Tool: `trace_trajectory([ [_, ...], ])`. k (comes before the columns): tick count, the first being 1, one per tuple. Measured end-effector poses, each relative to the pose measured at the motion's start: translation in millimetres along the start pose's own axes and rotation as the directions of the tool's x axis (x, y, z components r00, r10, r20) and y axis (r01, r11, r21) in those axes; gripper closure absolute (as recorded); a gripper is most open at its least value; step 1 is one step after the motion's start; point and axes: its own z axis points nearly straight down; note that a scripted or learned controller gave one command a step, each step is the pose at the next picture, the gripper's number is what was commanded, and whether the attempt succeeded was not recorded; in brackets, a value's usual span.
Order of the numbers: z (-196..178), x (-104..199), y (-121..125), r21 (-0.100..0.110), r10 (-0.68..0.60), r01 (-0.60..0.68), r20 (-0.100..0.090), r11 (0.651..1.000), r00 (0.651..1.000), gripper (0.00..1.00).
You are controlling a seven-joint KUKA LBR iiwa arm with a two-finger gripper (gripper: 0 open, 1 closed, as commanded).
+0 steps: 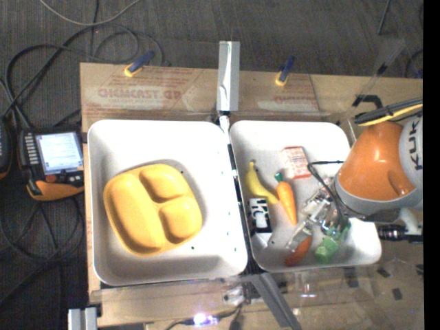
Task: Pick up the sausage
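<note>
The sausage [298, 251] is a short reddish-brown piece lying near the front wall of the right bin [344, 137]. My gripper [309, 225] hangs low over the bin's front right part. Its tip sits just above and to the right of the sausage, at or very near its upper end. The grey arm with its orange band [375, 170] comes in from the right and covers the bin's right side.
A carrot [286, 196], a banana [258, 184] and a small red-and-white box [295, 161] lie behind the gripper. A black item [259, 214] sits by the bin's left wall, and a green object [328, 246] beside the sausage. A yellow divided tray [152, 207] is in the left bin.
</note>
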Motion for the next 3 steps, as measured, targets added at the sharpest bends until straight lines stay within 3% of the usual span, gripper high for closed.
trace_trajectory([
  [1,-10.6,-1.5,2.6,-0.006,0.000,0.000,0.004,1.000,1.000,1.00],
  [2,-146.0,16.7,22.0,0.001,-0.274,0.274,-0.009,0.962,0.962,1.00],
  [3,-109.6,34.3,46.0,-0.004,-0.601,0.601,-0.010,0.800,0.800,1.00],
])
